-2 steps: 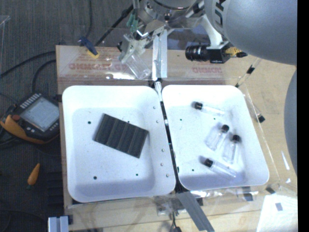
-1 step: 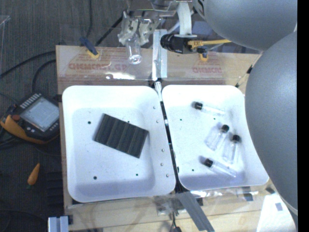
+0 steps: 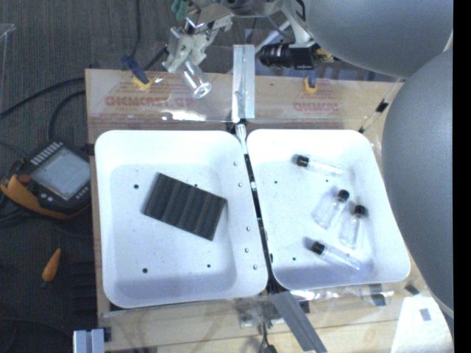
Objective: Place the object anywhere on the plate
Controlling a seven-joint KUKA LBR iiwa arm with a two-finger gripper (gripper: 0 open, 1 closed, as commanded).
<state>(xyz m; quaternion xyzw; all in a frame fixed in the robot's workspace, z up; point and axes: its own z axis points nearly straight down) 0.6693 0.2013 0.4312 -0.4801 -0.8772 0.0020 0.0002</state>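
The plate (image 3: 184,206) is a dark ribbed rectangle lying flat in the left bin (image 3: 118,160), a little left of its middle. My gripper (image 3: 184,57) hangs high above the bench, beyond the far rim of the left bin. It is shut on a clear glass vial (image 3: 196,81), which sticks out below the fingers toward the lower right, with its round end facing the camera. The held vial is well behind the plate and far above it.
Several clear vials with black caps (image 3: 340,206) lie scattered in the right bin (image 3: 294,271). A metal divider post (image 3: 243,79) stands behind the seam between the bins. A teach pendant (image 3: 51,176) sits left of the bench. The arm's bulk covers the upper right.
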